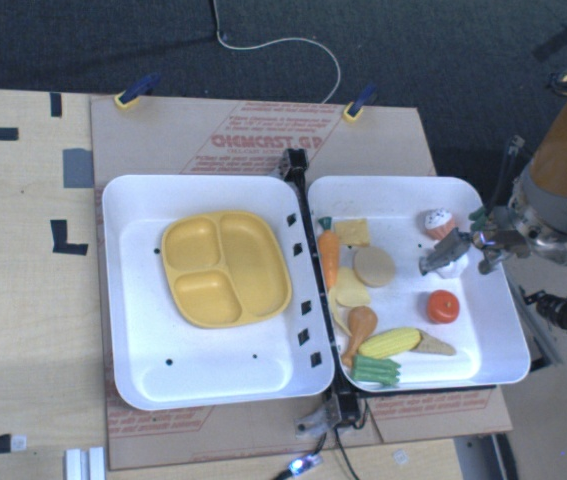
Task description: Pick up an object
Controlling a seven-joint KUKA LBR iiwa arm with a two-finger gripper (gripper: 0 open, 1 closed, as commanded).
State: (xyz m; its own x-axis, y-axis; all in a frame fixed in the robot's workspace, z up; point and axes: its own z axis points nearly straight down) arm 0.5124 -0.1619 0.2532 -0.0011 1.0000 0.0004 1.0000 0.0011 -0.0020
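The jaws (460,251) hang over the right bin (493,368), near its right wall, reaching in from the arm (553,183) at the right edge. They are spread, one finger (443,256) pointing down-left and the other sitting nearer the wall, with nothing between them. The tomato (443,306) lies just below the jaws on the bin floor, apart from them. A small white and red piece (436,220) lies just up-left of them, close to the left finger; whether it touches cannot be told. The other toys lie further left, well apart from the jaws: a carrot (329,255) along the bin's left wall, a yellow block (352,232) beside its top, a tan disc (373,266), a pale yellow piece (352,290) under the disc, a drumstick (359,328), a corn cob (391,343) with a cone (437,346) at its right end, and green beans (376,370) near the front wall. The left bin (133,368) holds a yellow tray (226,268) with three compartments. Both bins sit on a cardboard sheet (253,143) on the surface (23,298).
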